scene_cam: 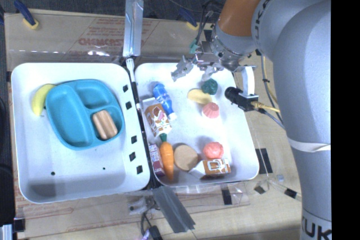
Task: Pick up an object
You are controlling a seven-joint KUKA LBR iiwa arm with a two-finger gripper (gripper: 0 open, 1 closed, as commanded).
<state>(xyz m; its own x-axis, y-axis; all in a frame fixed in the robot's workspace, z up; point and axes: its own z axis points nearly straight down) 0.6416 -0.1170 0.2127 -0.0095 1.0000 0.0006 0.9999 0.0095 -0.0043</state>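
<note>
The blue plastic divided tray (79, 112) covers most of the yellow banana (38, 99) at left; small orange carton's (217, 167) label is too blurry to read.

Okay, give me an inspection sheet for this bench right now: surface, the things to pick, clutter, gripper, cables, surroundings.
Surface: bench bears left bin and right bin, side by side.
Job's things: right bin holds blue bottle, carton, carrot, round brown piece, pink items, yellow piece, dark green piece. Left bin holds blue divided tray carrying a bread roll; banana beside the tray.
Clutter: nothing seen.
Gripper: gripper over right bin's far edge, holding nothing visible.
Cables: wires near the wrist.
Surroundings: blue clamps on bench's far edge; dark floor beyond.
</note>
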